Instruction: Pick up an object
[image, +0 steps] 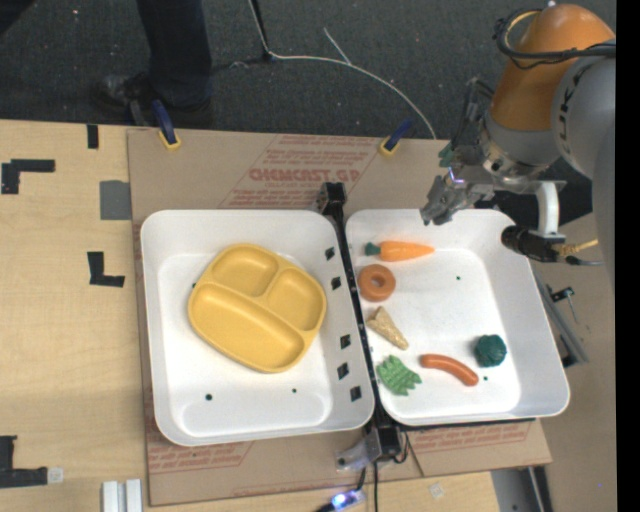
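My gripper (437, 208) hangs over the far edge of the right bin (520, 300), just above and to the right of an orange carrot (400, 251). Nothing is seen between its fingers. Below the carrot lies a brown doughnut (377, 282). A pale wedge of cheese (387, 328) sits under it. At the near side are a green leafy piece (398, 376), a red sausage (449, 368) and a dark green broccoli (490, 350).
The left bin (165, 330) holds a yellow divided plate (258, 306). A black divider with clips (345, 300) runs between the bins. Cardboard lies under both bins, and a white cable curves across the floor at the back.
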